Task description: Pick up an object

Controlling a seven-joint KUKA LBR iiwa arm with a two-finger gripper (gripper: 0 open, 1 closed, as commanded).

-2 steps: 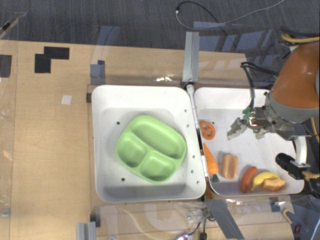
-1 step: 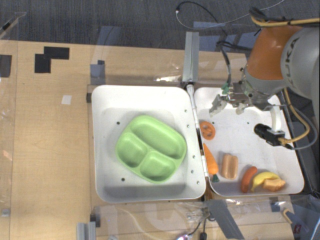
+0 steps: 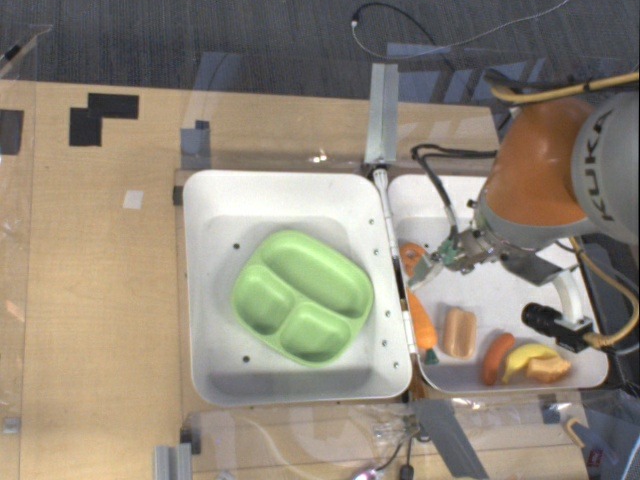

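Banana (image 3: 528,360) and hot dog (image 3: 459,331) look light, smooth plastic; I'd pinch the hot dog mid-length. Can't tell the tool (image 3: 447,258) state.

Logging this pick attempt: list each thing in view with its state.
green divided plate: lying flat in the left bin, compartments bare
carrot: lying at the right bin's left wall
sausage: lying loose
banana: lying near the front wall
gripper: low over the right bin
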